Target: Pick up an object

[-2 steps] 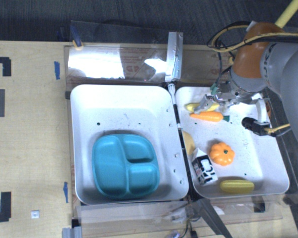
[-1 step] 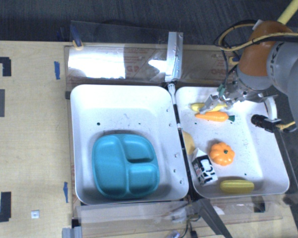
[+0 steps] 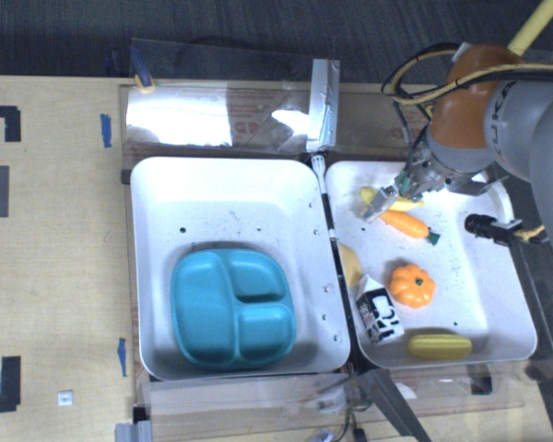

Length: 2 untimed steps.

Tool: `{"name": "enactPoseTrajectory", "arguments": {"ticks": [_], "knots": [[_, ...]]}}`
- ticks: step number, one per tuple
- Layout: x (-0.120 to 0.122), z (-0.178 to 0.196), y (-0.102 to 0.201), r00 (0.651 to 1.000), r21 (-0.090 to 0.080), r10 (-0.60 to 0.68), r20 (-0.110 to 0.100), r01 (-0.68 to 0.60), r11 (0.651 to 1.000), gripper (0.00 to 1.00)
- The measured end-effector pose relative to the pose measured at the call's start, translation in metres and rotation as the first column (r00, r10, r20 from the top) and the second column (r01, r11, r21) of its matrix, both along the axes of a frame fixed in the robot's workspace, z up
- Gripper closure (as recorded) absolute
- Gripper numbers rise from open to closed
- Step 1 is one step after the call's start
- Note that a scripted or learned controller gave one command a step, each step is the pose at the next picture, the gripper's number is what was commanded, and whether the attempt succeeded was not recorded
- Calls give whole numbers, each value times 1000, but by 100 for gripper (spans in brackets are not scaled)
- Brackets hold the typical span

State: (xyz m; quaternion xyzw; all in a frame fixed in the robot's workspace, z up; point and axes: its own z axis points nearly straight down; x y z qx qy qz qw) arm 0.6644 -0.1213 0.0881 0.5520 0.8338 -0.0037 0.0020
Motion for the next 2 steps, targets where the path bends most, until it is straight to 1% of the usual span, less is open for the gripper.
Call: {"name": "enactPoseTrajectory", "arguments": {"ticks": [1, 2], "knots": [[0, 6, 3, 1000, 4, 3, -3, -3, 1000, 100], [4, 99, 79, 995, 9, 98, 7, -98, 995, 100]]}}
